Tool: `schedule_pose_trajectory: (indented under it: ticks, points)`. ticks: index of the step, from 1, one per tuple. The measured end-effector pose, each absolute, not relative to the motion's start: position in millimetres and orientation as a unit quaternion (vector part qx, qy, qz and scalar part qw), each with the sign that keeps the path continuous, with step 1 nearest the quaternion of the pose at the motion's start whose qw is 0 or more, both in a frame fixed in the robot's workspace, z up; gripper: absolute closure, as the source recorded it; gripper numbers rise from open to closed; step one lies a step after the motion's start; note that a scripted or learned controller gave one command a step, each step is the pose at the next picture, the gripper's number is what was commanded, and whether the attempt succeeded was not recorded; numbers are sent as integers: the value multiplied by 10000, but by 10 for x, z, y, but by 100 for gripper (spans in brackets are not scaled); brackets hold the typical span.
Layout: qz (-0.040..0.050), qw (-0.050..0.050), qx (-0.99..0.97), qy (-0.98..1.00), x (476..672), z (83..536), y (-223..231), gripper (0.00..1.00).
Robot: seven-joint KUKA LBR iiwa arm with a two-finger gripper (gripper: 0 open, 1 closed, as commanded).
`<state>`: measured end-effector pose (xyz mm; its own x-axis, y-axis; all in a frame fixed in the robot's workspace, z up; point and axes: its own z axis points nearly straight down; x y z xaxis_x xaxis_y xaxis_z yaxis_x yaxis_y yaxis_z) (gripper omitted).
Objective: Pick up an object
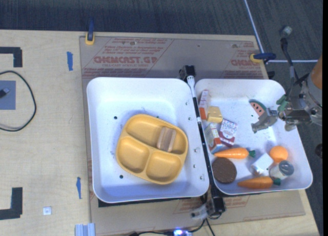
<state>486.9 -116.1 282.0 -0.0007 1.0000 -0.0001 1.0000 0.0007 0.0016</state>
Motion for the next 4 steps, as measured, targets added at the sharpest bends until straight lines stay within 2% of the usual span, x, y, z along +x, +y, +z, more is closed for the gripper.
schedule_pose_trajectory:
  ticks: [1, 2, 3, 4]
  points:
    - [11, 19, 7075, 7067, 5261, 1044, -981, 0]
    - [58, 65, 7073, 7068, 5152, 900, -936, 0]
    - [18, 15, 7071, 7071, 5526, 889, -929, 0]
    - [23, 138, 7095, 7046, 5557, 1020, -1001, 100]
